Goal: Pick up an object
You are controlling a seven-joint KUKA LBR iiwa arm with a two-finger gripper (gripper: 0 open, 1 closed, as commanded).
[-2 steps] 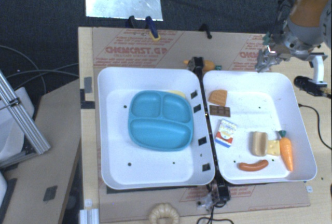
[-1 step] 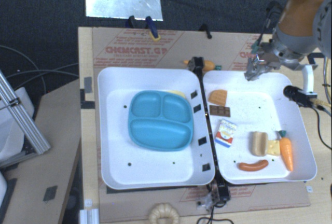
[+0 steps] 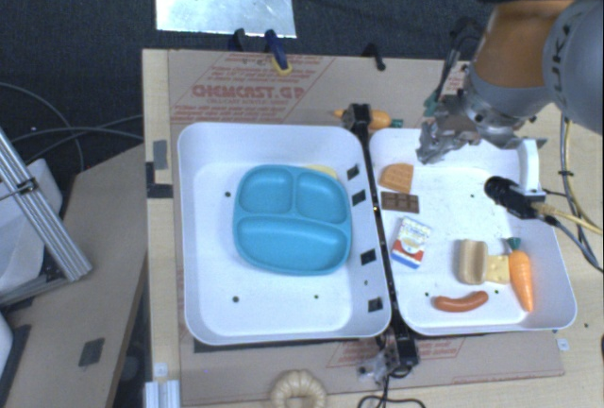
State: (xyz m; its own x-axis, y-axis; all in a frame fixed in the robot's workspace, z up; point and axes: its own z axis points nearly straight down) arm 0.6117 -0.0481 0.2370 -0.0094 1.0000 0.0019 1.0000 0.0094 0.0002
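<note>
The right bin (image 3: 547, 312) holds several toy foods: a tan toast slice (image 3: 397, 177), a brown chocolate bar (image 3: 399, 202), a small red, white and blue carton (image 3: 411, 241), a bread roll (image 3: 470, 262) with a yellow cheese piece (image 3: 497, 270), a carrot (image 3: 521, 279) and a sausage (image 3: 461, 302). My gripper (image 3: 434, 148) hangs over the bin's far edge, just right of and above the toast slice. Nothing shows in its grasp.
A blue divided plate (image 3: 291, 217) lies in the left bin (image 3: 203, 302). A black part with a white bracket (image 3: 514, 194) juts over the right bin from the arm side. An orange item (image 3: 378, 120) lies behind the bins. A beige ring (image 3: 300, 389) rests at the bench front.
</note>
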